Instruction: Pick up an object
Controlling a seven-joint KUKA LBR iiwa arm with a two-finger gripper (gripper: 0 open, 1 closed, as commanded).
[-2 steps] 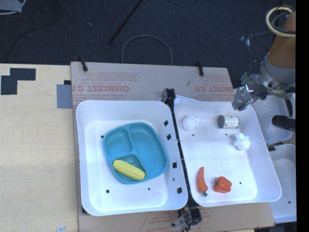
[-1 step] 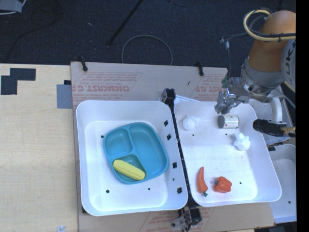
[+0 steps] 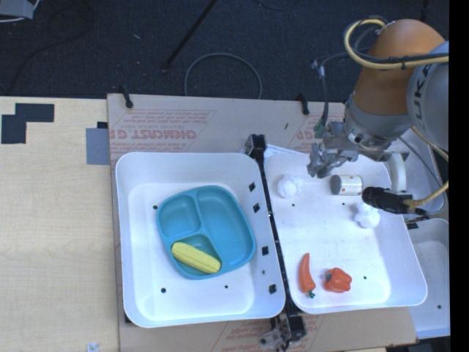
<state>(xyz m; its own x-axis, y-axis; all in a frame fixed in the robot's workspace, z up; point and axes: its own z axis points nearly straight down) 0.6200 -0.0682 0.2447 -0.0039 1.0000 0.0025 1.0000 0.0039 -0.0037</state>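
Observation:
My gripper [image 3: 320, 167] hangs over the far part of the right bin [image 3: 396, 288]. It is between a small white lump [image 3: 288, 187] to its left and a short grey and white cylinder [image 3: 346, 185] lying just to its right. No object shows in its grasp. Another white lump [image 3: 366, 215] lies further right. Near the front of this bin are an orange-red chili [image 3: 305, 273] and a red-orange pepper [image 3: 337, 279], side by side.
The left bin [image 3: 139, 196] holds a blue divided plate [image 3: 220, 215] with a yellow corn cob [image 3: 196, 257] in its front compartment. A black divider [image 3: 267, 226] runs between the two bins. The arm's orange band [image 3: 399, 61] looms over the right bin's far right corner.

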